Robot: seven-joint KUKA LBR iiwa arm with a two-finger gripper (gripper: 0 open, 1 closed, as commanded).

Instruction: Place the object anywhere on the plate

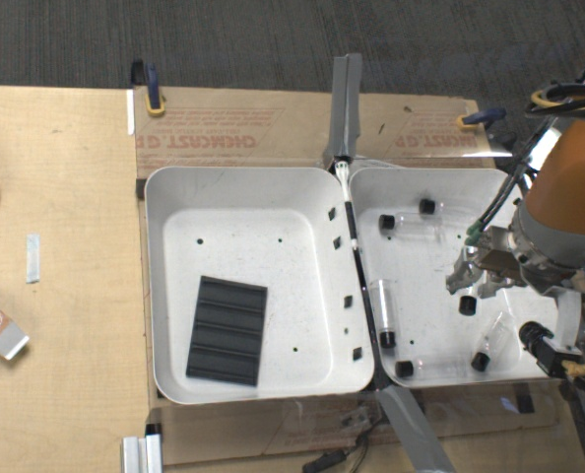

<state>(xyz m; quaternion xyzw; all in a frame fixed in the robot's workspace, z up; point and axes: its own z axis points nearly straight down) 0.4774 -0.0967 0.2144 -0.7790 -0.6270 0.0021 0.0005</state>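
Nearest the camera, along the lower edge, grey bracket hardware (411, 437) sits below the seam between the two bins. Left bin (164, 294): a dark ribbed rectangular plate (227, 330) lies flat at about 7 o'clock of the bin floor, slightly tilted, clear of the walls. Right bin (371, 264): several small clear vials with black caps lie scattered on the floor. One long vial (382, 313) lies against the left wall at 9 o'clock; one (405, 369) at 7 o'clock; one (487, 351) at 5 o'clock; a black cap (467, 305) near centre-right; two more, (401, 223) and (427, 207), toward 11–12 o'clock. Tool (470, 274) sits at about 3 o'clock of the right bin, just above the black cap; the fingers blur into the metal wrist, so cannot tell whether they are apart or together, and nothing is visibly between them. Arm (568, 200) enters from 3 o'clock. Far side: cardboard sheet (233, 131) with blue clamps (150, 82) on the worktop (56, 185).
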